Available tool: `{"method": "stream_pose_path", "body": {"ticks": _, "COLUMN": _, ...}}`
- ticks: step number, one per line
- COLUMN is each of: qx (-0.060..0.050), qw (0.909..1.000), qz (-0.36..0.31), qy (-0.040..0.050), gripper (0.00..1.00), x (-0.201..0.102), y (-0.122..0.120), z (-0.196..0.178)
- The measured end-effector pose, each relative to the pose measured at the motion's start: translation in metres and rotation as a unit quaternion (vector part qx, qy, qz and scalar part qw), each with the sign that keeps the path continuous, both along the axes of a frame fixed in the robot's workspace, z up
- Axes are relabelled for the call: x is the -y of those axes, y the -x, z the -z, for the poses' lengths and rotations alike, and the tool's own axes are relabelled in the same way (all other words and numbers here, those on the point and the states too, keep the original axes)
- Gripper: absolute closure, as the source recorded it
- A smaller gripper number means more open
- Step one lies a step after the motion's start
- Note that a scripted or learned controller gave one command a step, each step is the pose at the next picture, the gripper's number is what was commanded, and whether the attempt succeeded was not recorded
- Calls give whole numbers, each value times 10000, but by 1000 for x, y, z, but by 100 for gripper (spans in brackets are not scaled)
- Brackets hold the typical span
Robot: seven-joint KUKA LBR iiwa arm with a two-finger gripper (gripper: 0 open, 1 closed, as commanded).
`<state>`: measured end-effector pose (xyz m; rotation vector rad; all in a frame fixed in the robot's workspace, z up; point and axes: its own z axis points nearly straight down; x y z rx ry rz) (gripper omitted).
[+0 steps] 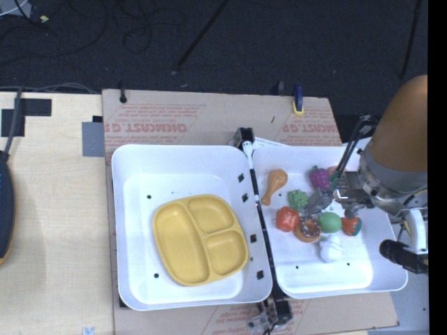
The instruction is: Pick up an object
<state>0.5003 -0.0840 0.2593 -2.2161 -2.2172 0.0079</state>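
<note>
Approach step: grey two-finger gripper low over toy-food cluster, beside round green plastic fruit. Jaws' gap: cannot tell. Next: descend, close.

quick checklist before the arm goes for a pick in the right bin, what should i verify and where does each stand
1. Gripper over the right bin: ok, it sits above the toy cluster.
2. Finger state: cannot tell, too small and blurred.
3. Single target isolated: not ok, the red toy, green broccoli, donut and green ball crowd together.
4. Easier pick available: ok, the drumstick lies apart at the cluster's left.
5. Nothing held already: cannot tell.
6. Left bin out of the path: ok, its yellow divided plate lies far from the gripper.
</note>
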Motion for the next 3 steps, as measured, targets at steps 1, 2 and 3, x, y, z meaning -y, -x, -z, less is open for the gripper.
{"method": "stream_pose_path", "body": {"ticks": 1, "qx": -38, "qw": 10000, "qz": 8, "qy": -4, "gripper": 100, "x": 1, "y": 0, "z": -7}}
{"method": "stream_pose_path", "body": {"ticks": 2, "qx": 8, "qw": 10000, "qz": -46, "qy": -9, "gripper": 100, "x": -100, "y": -5, "z": -16}}
{"method": "stream_pose_path", "body": {"ticks": 3, "qx": 29, "qw": 10000, "qz": -15, "qy": 4, "gripper": 100, "x": -124, "y": 24, "z": -76}}
